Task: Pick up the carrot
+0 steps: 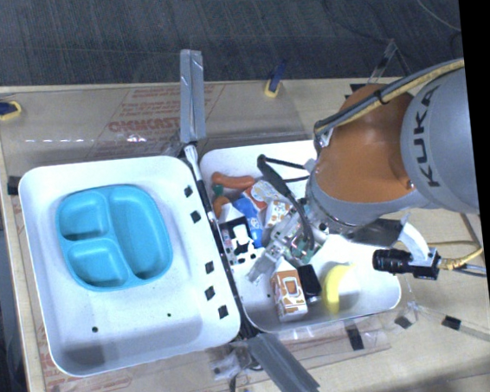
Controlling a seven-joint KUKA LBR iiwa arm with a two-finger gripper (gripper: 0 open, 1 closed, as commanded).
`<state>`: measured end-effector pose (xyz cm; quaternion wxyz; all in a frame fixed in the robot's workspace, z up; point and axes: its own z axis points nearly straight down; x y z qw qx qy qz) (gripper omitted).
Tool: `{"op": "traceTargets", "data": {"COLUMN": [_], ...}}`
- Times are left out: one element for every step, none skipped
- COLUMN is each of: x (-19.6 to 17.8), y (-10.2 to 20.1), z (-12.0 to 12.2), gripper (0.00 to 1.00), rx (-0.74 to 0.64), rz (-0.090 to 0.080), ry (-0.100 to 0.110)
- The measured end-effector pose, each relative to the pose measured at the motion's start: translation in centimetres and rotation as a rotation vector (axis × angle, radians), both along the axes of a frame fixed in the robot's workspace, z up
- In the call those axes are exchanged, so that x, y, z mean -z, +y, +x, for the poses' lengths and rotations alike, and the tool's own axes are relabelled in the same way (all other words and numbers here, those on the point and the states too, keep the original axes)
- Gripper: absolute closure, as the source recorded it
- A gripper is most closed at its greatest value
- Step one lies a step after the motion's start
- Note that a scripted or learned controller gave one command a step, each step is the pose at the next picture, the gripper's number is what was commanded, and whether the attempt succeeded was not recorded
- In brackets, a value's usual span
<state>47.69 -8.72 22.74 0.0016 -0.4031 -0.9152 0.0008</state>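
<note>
the arm (372,164) hangs over the right bin (374,303). its hand (289,238) sits low among clutter; whether it's spread or pinching, i cannot tell. the carrot (231,183) lies just up-left of it: light, stiff, smooth, best gripped mid-length.

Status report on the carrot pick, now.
Pincer low in the right bin, finger state unclear. Carrot lying at the bin's far left corner, not held. Blue packet and other clutter between pincer and carrot.
</note>
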Motion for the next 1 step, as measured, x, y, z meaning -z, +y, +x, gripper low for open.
{"op": "traceTargets", "data": {"x": [2.72], "y": [-7.78], "z": [0.00], "gripper": [0.00], "rx": [-0.133], "rz": [0.001], "ry": [0.000]}}
